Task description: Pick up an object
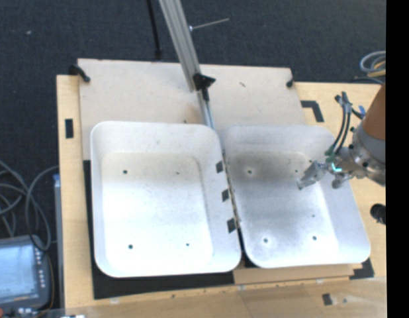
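Observation:
My gripper (pixel 321 180) hangs over the right part of the right white bin (pixel 277 244), reaching in from the right edge of the view. Its two grey fingers (pixel 306 178) are spread apart, open, and I see nothing between them. A small green light glows on the gripper body just above the fingers. The bin floor under the gripper is white with a grey smudged patch and a few small dark holes. The left white bin (pixel 105 197) lies beside it, and the two bins meet along the middle.
A slanted aluminium pole (pixel 181 38) comes down from the top to the seam between the bins. Black clips (pixel 226 196) sit along that seam. Both bins rest on a wooden bench (pixel 257 78). A screen (pixel 16 270) and cables lie at lower left.

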Controlling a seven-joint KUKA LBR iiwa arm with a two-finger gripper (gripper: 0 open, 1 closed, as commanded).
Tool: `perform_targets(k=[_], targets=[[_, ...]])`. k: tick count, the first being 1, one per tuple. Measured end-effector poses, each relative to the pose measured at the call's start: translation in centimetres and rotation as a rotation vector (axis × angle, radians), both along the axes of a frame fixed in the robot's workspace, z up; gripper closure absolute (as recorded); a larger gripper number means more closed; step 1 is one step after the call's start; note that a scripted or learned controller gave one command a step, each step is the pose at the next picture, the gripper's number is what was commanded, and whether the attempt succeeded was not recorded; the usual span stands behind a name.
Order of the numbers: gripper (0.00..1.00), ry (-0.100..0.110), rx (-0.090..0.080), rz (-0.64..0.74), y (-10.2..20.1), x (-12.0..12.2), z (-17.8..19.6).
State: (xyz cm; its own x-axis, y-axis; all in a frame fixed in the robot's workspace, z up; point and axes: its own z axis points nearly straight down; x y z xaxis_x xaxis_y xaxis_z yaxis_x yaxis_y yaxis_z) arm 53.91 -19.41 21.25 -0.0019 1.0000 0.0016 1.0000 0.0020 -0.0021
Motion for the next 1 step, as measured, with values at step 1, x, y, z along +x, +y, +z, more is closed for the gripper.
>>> perform_targets(k=[1], targets=[[0.00, -0.004, -0.001, 0.001, 0.02, 0.11, 0.22]])
